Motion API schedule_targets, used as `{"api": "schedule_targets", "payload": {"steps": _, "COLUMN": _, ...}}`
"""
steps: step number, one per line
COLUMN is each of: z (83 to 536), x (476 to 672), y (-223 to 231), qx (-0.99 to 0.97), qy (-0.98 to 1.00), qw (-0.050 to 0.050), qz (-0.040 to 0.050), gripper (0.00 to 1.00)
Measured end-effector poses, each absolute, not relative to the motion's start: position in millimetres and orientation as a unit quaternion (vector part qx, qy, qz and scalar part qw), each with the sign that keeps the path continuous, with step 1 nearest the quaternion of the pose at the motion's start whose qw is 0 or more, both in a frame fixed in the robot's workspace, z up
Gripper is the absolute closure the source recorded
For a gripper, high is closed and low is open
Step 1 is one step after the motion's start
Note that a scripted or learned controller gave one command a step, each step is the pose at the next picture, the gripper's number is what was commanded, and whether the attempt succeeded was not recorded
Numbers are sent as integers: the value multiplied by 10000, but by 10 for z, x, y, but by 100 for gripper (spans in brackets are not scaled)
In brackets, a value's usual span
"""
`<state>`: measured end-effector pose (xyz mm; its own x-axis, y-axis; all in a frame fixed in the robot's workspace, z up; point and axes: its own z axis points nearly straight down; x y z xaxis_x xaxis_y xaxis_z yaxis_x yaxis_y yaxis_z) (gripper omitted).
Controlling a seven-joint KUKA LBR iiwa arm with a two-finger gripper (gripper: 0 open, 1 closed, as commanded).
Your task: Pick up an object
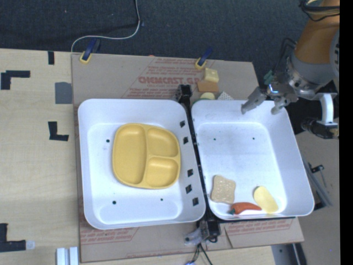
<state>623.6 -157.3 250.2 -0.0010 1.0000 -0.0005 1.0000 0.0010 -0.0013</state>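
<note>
- Nearest, along the right bin's (298, 159) front wall: a toast slice (223, 189), a red chili (246, 207) and a yellow piece (266, 199), chili touching the yellow piece.
- Open white floor fills the bin behind them.
- Claw (261, 105) hangs spread over the bin's back rim, pinching nothing.
- Left bin (91, 148) carries a yellow divided plate (146, 155).
- Small blocks (208, 81) sit on the worktop beyond the rim.

light: even, bright | shadows: soft | focus: slightly soft

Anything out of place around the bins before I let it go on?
Yes: a few food pieces lie on the cardboard behind the bins, outside both. The right bin's three items huddle in its near corner.
</note>
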Motion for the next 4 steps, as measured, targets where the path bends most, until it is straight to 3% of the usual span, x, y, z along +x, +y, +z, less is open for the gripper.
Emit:
{"api": "schedule_targets", "payload": {"steps": 1, "z": 1976, "x": 6186, "y": -804, "qx": -7044, "qy": -7098, "qw": 35, "qz": 10, "gripper": 0}}
{"api": "schedule_targets", "payload": {"steps": 2, "z": 799, "x": 6379, "y": -943, "qx": -7064, "qy": -7078, "qw": -19, "qz": 1, "gripper": 0}}
{"api": "schedule_targets", "payload": {"steps": 3, "z": 842, "x": 6687, "y": -1002, "qx": -7060, "qy": -7082, "qw": 3, "qz": 9, "gripper": 0}}
{"api": "schedule_targets", "payload": {"steps": 4, "z": 845, "x": 6475, "y": -956, "qx": -7070, "qy": -7072, "qw": 1, "qz": 8, "gripper": 0}}
